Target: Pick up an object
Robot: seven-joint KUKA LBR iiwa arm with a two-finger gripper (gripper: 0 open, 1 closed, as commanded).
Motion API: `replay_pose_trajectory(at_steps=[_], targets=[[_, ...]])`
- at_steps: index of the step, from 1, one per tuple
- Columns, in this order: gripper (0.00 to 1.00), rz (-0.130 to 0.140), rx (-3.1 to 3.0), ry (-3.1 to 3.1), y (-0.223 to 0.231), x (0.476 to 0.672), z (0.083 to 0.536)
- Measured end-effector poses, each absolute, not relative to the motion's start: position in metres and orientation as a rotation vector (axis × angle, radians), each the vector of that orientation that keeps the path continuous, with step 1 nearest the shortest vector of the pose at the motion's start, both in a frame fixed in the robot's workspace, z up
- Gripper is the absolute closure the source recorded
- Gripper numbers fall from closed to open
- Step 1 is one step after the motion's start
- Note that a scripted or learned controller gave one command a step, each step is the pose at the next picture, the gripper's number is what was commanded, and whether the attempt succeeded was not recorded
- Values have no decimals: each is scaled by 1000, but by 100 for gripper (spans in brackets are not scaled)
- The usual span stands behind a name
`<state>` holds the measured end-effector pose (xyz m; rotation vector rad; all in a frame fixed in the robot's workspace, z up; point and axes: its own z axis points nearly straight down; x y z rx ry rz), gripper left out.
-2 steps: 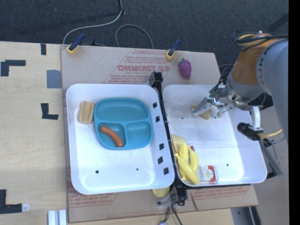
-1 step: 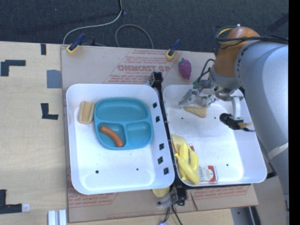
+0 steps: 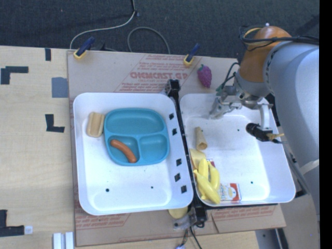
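Gripper (image 3: pixel 218 109) hovers at the right bin's (image 3: pixel 270 180) back edge; whether it is released or clenched, you cannot tell. Roll (image 3: pixel 200 138) and bananas (image 3: pixel 206 178) lie near the divider, so a descent here could meet bare floor.

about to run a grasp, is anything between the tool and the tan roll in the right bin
Nothing visible does. The tool sits over the far part of the right bin, and only bare white floor lies between it and the tan roll. The bananas lie beyond the roll, nearer the camera.
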<state>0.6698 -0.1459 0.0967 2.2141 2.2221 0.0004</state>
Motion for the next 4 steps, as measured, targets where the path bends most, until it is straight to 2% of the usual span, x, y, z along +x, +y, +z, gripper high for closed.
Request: replay_pose_trajectory(at_steps=[1, 2, 4], targets=[[0, -1, 2214, 2222, -146, 670, 96], [0, -1, 2215, 2224, -102, 669, 85], [0, 0, 2218, 2221, -97, 660, 86]])
